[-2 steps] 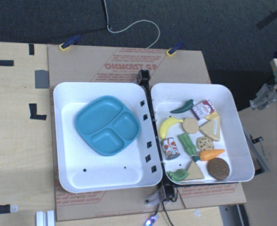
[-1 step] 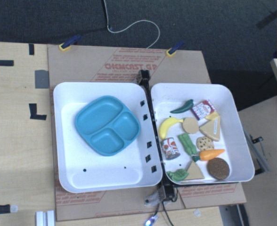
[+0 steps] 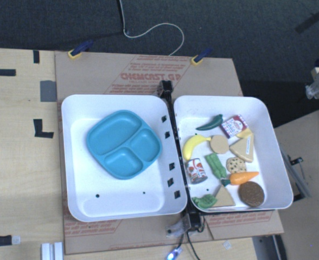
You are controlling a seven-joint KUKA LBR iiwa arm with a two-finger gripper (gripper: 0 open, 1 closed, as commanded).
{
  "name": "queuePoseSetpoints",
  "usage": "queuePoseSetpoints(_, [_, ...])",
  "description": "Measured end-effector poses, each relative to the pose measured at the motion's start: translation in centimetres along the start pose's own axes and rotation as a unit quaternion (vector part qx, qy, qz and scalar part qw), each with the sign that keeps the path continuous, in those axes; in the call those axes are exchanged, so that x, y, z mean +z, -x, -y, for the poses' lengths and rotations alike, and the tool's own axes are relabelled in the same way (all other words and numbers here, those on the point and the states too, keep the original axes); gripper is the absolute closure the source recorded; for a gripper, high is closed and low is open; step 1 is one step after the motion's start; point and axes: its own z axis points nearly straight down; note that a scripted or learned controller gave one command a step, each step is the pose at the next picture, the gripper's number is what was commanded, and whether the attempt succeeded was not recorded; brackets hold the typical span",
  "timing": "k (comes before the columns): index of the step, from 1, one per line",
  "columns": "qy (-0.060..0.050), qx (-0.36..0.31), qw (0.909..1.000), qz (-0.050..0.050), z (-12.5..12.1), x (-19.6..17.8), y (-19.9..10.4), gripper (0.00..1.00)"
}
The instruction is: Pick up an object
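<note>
- Whether the pincer is spread or pressed together cannot be told.
- The things to pick lie in the right bin, a crowd of toy foods on its white floor.
- Along the far side of that bin, a green chili pepper lies beside a red packet.
- Below them, a yellow banana curves near the inner wall, with a round tan biscuit and a pale cheese wedge to its right.
- In the middle sit a red-and-white can, a green pod and a chocolate-chip cookie, with an orange carrot just below the cookie.
- Along the near side lie a green leafy piece, a tan triangular slice and a brown round patty.
- The left bin holds a blue divided plate, lying flat.
- Both bins rest on a cardboard sheet on the wooden worktop.
- A thin white cable loops over the dark floor beyond the cardboard.
</note>
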Motion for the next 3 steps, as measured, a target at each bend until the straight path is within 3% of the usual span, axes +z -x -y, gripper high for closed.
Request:
queuePoseSetpoints(1, [-0.002, -0.001, 1.0000, -0.001, 0.0, 0.2, -7.8, 1.00])
queuePoseSetpoints(2, [-0.003, 0.001, 1.0000, 0.000, 0.0, 0.3, -12.0, 1.00])
queuePoseSetpoints(3, [-0.003, -0.004, 1.0000, -0.001, 0.0, 0.3, -24.9, 1.00])
